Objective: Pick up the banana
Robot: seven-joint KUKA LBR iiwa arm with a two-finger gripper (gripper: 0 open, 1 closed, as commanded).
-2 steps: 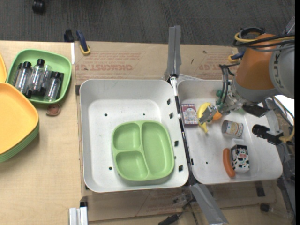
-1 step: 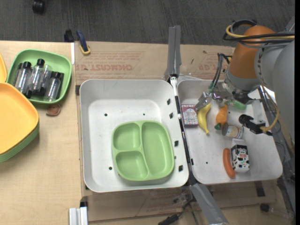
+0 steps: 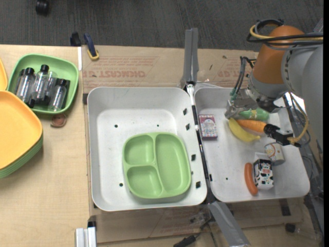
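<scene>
Yellow banana (image 3: 241, 130) — curved, beneath gripper (image 3: 237, 108).

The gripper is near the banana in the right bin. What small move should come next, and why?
Probably a short descent straight onto the banana. The gripper sits over the banana's upper end, and nothing shows between its fingers. A carrot lies across the banana's right side, so keeping to the left end seems safer.
</scene>
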